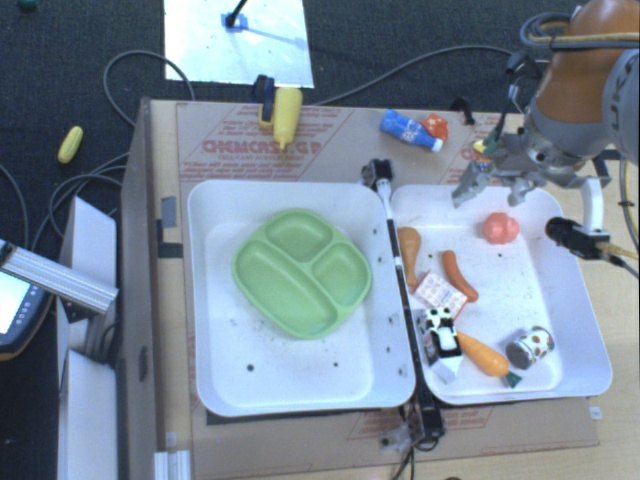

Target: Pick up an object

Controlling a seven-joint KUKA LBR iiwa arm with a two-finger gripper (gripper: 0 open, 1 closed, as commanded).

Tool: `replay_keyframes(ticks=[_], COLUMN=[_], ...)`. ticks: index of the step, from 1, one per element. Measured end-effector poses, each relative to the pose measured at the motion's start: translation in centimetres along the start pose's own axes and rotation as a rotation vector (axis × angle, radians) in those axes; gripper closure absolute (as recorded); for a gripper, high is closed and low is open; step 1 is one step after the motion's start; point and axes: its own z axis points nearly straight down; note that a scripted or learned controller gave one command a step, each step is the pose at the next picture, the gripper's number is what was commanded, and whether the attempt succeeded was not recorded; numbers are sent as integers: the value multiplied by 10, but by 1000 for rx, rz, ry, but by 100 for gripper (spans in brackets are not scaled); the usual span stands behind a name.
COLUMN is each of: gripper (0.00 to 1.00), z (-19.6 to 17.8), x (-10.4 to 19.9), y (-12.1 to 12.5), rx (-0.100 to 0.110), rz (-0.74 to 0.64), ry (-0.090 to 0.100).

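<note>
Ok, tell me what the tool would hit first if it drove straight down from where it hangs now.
Probably the pink ball. The tool hangs over the right bin, fingers spread, with the ball just below in the view. Depth is unclear from this slant, so it might land on bare bin floor beside the ball instead.

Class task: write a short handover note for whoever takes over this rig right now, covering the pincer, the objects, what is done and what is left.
Pincer: open, holding nothing, above the right bin's far edge.
Objects: pink ball just below the pincer; sausage, carrot and other small toys also in the right bin. Green divided plate in the left bin.
Done: nothing picked yet.
Left: descend, grasp one object, lift.
</note>
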Motion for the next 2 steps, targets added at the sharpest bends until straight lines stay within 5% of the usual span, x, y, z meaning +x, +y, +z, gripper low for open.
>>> replay_keyframes(ticks=[1,2], gripper=[0,0], z=[97,149], x=[6,-9], y=[-39,-25], rx=[3,1], rz=[2,3], ry=[0,0])
